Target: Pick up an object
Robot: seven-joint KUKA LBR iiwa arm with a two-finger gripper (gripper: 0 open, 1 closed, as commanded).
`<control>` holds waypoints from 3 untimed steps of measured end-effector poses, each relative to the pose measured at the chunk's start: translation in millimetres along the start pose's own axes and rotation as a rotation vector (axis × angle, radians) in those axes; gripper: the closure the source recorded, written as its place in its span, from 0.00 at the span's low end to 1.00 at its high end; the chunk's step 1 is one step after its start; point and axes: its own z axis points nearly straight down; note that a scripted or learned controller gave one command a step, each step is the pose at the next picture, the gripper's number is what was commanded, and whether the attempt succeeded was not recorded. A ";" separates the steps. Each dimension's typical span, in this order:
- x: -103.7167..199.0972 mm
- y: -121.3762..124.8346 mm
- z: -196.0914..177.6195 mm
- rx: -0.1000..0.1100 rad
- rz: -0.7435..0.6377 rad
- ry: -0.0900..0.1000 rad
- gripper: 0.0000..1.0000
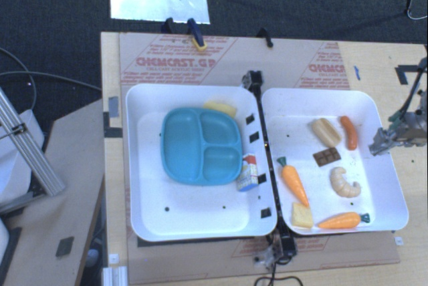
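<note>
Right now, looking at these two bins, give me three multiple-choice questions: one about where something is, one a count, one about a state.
1. Where does the blue divided plastic tray lie?
A. left white bin
B. right white bin
C. on the bench

2. How many orange toy carrots are in the right bin?
A. one
B. two
C. four

3. Where is the grey pincer?
A. over the tray
B. at the right bin's right edge
C. over the left bin's rim

Answers: 1 A, the tray fills the left bin's middle. 2 B, one carrot lies by the divider, another along the front wall. 3 B, it hangs by that wall.
</note>
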 end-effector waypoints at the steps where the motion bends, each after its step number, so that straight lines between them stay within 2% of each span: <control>1: 0.0 1.2 -10.7 -0.003 -0.006 -0.001 1.00; 2: -19.7 -2.4 -1.0 0.006 0.009 0.000 1.00; 3: -12.1 -1.1 -13.4 0.003 0.004 0.001 1.00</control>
